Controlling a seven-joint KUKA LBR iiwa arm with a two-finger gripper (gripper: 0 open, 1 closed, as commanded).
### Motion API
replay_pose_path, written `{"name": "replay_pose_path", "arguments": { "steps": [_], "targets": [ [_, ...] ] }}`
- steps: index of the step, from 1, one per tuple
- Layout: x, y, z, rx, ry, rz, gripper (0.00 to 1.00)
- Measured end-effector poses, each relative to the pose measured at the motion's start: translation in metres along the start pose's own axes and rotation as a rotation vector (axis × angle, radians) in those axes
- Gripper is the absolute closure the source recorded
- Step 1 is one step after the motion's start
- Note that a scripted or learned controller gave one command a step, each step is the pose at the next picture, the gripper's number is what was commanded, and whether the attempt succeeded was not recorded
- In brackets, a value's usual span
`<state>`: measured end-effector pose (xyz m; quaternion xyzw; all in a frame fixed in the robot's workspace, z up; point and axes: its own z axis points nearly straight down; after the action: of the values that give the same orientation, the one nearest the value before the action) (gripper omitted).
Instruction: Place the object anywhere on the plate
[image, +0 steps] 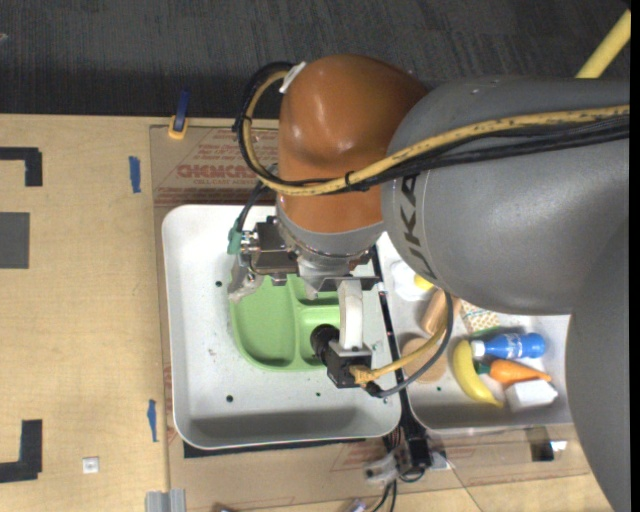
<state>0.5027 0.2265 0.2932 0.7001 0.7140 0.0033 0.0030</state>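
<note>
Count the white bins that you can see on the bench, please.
2. One white bin lies at the centre-left and holds the green plate. The second bin lies to its right, mostly hidden under the arm.

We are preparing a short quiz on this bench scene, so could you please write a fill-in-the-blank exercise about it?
1. The plate in the left bin is ____ in colour.
2. The arm's orange band sits above the ____ bin.
3. In the right bin, the yellow banana lies beside an orange ____.
4. The bottle above the carrot has a ____ body.

Missing words: green; left; carrot; blue
</note>
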Motion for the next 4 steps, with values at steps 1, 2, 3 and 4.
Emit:
{"name": "replay_pose_path", "arguments": {
  "steps": [1, 2, 3, 4],
  "targets": [
    [0.0, 0.001, -0.01, -0.005, 0.0, -0.001, 1.0],
    [0.0, 0.001, -0.01, -0.005, 0.0, -0.001, 0.0],
    [0.001, 0.003, -0.02, -0.011, 0.0, -0.002, 1.0],
    [0.001, 0.003, -0.019, -0.01, 0.0, -0.002, 0.0]
  ]
}}
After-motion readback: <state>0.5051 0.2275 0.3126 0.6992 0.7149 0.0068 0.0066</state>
